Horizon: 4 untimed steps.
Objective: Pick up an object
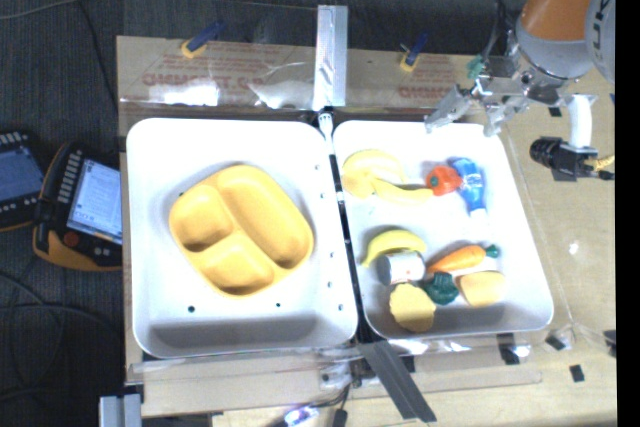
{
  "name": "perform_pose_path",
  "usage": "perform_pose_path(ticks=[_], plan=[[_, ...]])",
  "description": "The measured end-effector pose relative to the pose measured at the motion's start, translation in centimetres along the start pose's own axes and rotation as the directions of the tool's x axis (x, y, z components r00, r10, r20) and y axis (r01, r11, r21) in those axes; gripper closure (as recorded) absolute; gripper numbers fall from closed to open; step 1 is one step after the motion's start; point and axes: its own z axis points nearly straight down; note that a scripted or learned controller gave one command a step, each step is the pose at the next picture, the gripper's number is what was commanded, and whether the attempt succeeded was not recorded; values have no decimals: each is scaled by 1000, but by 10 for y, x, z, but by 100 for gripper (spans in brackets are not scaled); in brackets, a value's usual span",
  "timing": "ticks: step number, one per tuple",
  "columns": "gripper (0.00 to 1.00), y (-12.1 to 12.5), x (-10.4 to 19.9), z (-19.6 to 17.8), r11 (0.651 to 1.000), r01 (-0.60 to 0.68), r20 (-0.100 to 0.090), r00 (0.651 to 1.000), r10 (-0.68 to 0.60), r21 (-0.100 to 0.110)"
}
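Toward the upper right of the frame, the gripper (468, 111) hovers over the right bin's (530, 245) far rim, jaws seemingly wide, holding nothing. Approach step: next, descend onto the blue tube (471, 185) just below.

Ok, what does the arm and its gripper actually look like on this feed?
The arm is a rounded orange segment with grey casing beside it at the frame's edge. Below it sits a small metallic wrist assembly with a teal fitting and thin dark cables rising from it. The gripper is slim, silver-grey metal fingers.
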Motion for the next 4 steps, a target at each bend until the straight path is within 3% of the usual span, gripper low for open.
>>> perform_pose_path(ticks=[1, 2, 3, 4], plan=[[0, -13, -54, 92, 998, -71, 3, 998, 71, 1], [0, -9, -60, 167, 999, -42, -4, 999, 42, -4], [100, -9, -59, 159, 999, -40, -4, 999, 40, -2], [100, -23, -10, 61, 991, -135, 1, 991, 135, 0]])
